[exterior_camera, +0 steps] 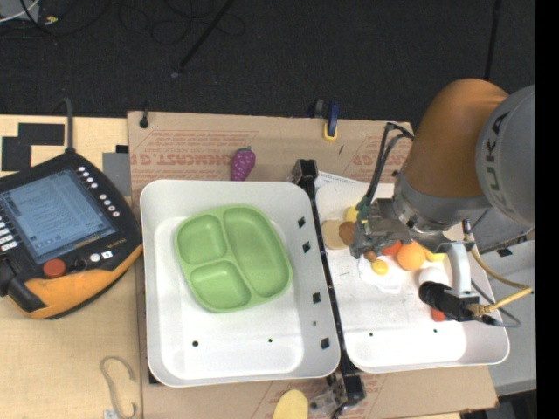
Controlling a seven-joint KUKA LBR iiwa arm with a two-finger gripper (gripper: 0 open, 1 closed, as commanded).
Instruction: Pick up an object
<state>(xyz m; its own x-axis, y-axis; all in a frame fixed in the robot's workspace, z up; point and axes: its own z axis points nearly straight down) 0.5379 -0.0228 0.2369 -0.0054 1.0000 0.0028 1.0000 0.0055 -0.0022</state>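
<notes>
claw [365,241] low in right bin [489,352], grip state hidden. centre it over one toy, orange ball [409,254], before closing.

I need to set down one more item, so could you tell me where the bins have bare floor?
Left bin: a bare strip between the green divided plate and the near rim. Right bin: its near floor is bare. Crowded: its far half, where small items cluster under the gripper.

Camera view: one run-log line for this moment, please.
arm: low over right bin | gripper: among small items, grasp unclear | orange ball: beside gripper | green divided plate: left bin
</notes>
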